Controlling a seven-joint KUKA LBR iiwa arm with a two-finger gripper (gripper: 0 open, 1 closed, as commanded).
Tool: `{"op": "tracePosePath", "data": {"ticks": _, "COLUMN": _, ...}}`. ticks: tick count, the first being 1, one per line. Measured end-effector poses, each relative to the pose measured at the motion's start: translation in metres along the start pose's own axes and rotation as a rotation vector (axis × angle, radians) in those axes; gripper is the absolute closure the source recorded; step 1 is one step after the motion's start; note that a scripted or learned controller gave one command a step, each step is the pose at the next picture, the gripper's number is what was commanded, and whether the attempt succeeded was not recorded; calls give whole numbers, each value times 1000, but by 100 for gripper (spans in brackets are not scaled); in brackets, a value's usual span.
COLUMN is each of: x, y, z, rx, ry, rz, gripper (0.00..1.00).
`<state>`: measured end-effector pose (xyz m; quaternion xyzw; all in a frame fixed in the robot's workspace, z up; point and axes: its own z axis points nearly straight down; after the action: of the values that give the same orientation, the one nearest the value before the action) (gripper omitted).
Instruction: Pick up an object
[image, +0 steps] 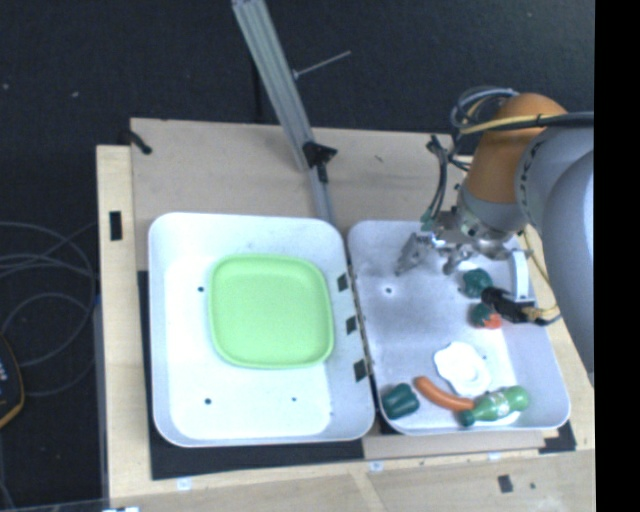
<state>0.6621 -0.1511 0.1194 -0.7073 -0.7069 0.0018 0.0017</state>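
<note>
The pincer (432, 256) hung over the upper part of the right bin (420, 320), in the upper right of the frame, its two metal fingers (408, 255) spread apart with nothing between them. Above it, the orange band (500, 150) and the grey arm (565, 230) filled the right edge of the frame. Just right of the pincer, near the bin's right wall, lay a small dark green object (474, 281) and, below it, a small red-orange piece (489, 320) beside a black part of the arm's fittings. Toward the lower right corner of the same bin sat a white egg-like piece (462, 367), an orange carrot-shaped object (441, 393) just below it, and a green bottle-shaped object (497, 404) touching the carrot's right end. A dark green block (401, 401) rested in the bin's lower left corner. None of these objects was in contact with the pincer. The left bin (180, 330) held a light green square plate (270, 310) near its centre. Both bins sat side by side on the tan bench (220, 170), and a grey pole (285, 90) ran diagonally from the top of the frame to the bins' shared upper edge.
</note>
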Motion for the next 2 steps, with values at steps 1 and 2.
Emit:
{"op": "tracePosePath", "data": {"ticks": 1, "x": -1, "y": 0, "z": 19, "rx": -4, "ry": -1, "rz": 0, "gripper": 0}}
{"op": "tracePosePath", "data": {"ticks": 2, "x": -1, "y": 1, "z": 7, "rx": -7, "ry": -1, "rz": 0, "gripper": 100}}
